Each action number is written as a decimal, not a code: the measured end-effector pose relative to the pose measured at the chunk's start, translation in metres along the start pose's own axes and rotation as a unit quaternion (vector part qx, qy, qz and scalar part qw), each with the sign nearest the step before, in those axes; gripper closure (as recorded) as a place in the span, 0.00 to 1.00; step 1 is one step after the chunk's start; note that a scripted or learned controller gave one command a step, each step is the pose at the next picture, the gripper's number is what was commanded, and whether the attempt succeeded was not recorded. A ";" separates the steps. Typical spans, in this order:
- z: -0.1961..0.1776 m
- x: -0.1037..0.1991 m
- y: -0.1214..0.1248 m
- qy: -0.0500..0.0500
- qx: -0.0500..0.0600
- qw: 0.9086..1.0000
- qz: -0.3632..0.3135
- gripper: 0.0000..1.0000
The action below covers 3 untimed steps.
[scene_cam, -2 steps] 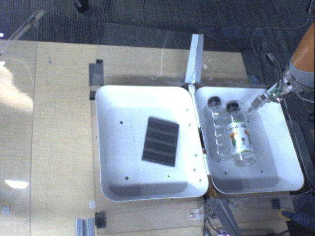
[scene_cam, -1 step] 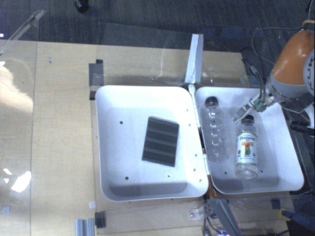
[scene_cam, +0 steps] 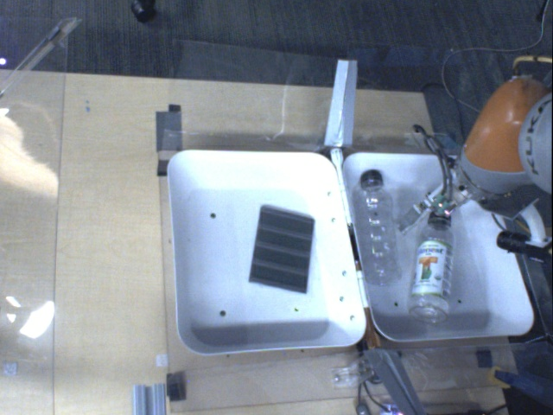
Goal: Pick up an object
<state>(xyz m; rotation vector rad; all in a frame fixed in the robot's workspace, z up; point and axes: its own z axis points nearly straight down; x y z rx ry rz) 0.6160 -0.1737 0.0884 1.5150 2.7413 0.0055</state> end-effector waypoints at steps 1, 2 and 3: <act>0.001 -0.019 0.016 0.000 0.000 1.000 0.006 0.00; 0.001 -0.019 0.016 0.000 0.000 1.000 0.006 0.00; -0.012 -0.027 0.044 0.004 0.007 0.999 0.042 0.00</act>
